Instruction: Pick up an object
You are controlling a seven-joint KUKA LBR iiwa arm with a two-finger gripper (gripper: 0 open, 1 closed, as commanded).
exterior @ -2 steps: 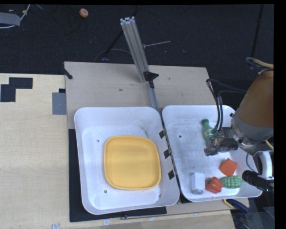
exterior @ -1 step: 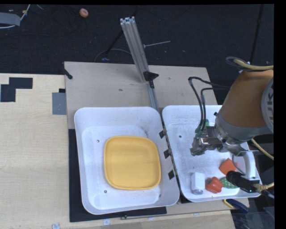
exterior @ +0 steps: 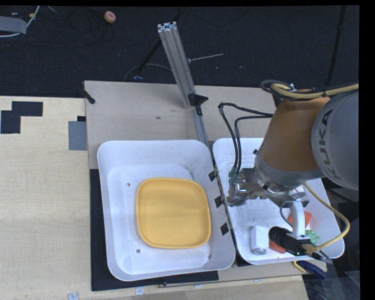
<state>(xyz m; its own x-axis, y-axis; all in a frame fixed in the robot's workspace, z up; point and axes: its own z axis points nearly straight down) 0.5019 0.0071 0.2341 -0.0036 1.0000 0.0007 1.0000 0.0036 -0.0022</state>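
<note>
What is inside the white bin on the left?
A yellow square plate with rounded corners lies flat in the left bin, with nothing resting on it. Whatever might sit beneath the plate is covered by it.

Tan bench (exterior: pixel 140 111) carrying two white bins side by side, left bin (exterior: pixel 111 170) and right bin (exterior: pixel 246 220), rims touching. Three black clips (exterior: pixel 218 201) sit along their shared edge. A silver bar (exterior: pixel 179 61) slants over the bench's far edge. A small orange ball (exterior: pixel 109 16) lies on dark carpet (exterior: pixel 76 53) beyond. A grey square (exterior: pixel 77 135) lies at the bench's left edge.
</note>
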